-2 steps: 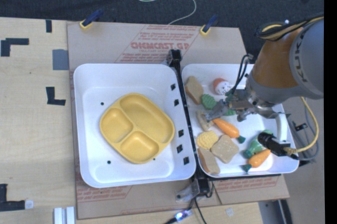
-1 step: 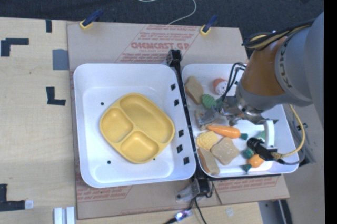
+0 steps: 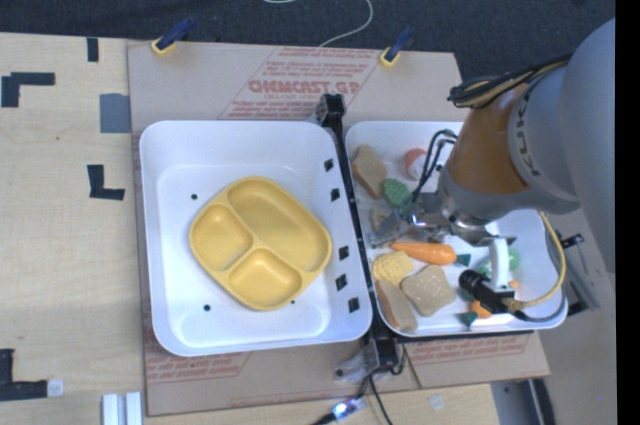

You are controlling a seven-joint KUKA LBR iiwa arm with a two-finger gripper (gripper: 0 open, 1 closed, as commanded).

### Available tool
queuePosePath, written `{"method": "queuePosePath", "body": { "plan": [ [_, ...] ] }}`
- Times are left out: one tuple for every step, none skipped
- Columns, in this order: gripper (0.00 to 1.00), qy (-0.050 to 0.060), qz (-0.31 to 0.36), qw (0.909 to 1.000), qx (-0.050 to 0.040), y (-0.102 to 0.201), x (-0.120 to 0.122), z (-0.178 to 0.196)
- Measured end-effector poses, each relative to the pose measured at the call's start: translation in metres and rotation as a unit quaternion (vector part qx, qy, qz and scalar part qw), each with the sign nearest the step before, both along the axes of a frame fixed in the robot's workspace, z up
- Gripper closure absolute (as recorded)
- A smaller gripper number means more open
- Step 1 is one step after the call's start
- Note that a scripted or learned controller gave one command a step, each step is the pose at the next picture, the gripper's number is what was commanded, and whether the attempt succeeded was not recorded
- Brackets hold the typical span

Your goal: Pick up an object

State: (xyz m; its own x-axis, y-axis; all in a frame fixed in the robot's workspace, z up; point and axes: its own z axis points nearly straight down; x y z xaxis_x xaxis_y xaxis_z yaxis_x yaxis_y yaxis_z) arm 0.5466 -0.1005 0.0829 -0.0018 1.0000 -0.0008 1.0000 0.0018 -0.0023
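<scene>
- Your arm (image 3: 520,148) reaches over the right bin (image 3: 555,248), its bulk hiding that bin's upper middle.
- Left bin (image 3: 160,213) holds a yellow tray (image 3: 260,241), three compartments, lying flat.
- Right bin is crowded: a carrot (image 3: 425,253) lies just below the gripper (image 3: 440,221), with a tan block (image 3: 428,291) and a waffle (image 3: 391,267) beneath it, close together.
- A brown piece (image 3: 368,170) and a green item (image 3: 397,192) lie left of the gripper.
- You cannot tell the jaw state; the wrist covers it.
</scene>
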Motion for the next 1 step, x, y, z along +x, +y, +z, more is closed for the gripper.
{"method": "queuePosePath", "body": {
  "plan": [
    [1.0,-0.001,0.0,1.0,-0.0001,-0.0002,0.0004,0.0118]
  ]
}}
